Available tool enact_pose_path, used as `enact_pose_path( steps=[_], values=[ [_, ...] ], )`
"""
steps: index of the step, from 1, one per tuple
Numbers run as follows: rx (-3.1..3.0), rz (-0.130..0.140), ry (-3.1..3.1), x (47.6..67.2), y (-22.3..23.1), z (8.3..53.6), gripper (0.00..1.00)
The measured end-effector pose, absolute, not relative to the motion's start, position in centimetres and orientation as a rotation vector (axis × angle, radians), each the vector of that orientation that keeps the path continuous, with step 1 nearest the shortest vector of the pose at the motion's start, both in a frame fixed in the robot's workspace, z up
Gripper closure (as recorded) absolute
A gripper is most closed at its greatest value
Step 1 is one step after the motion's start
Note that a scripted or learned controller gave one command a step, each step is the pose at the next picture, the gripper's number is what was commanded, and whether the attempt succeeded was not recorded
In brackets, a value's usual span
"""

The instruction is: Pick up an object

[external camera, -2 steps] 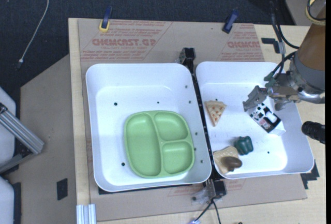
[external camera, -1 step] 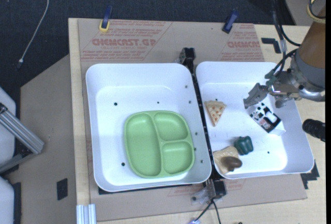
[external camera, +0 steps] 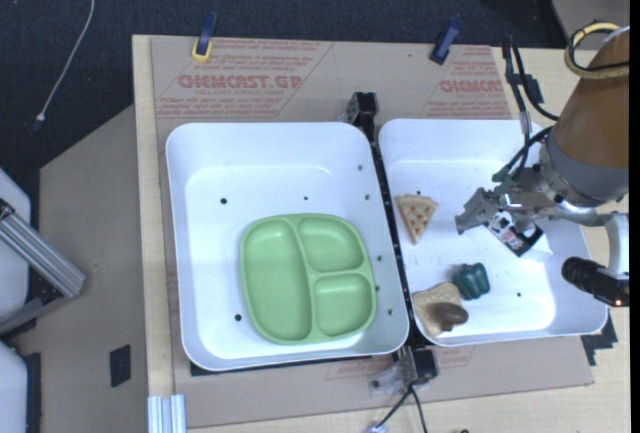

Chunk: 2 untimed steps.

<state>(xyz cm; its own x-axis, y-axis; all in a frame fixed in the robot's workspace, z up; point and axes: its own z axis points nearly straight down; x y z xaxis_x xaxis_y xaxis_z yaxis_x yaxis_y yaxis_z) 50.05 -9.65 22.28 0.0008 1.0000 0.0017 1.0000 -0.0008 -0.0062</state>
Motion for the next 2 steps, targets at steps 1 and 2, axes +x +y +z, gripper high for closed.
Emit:
enact_pose_path(
  steps=[1,2],
  values=[
    [-2.221,0.002,-2.219,49.9,-10.2,16.4,0.0],
    [-2.217,0.005,-2.217,50.7,-9.9,10.7,0.0]
  ],
)
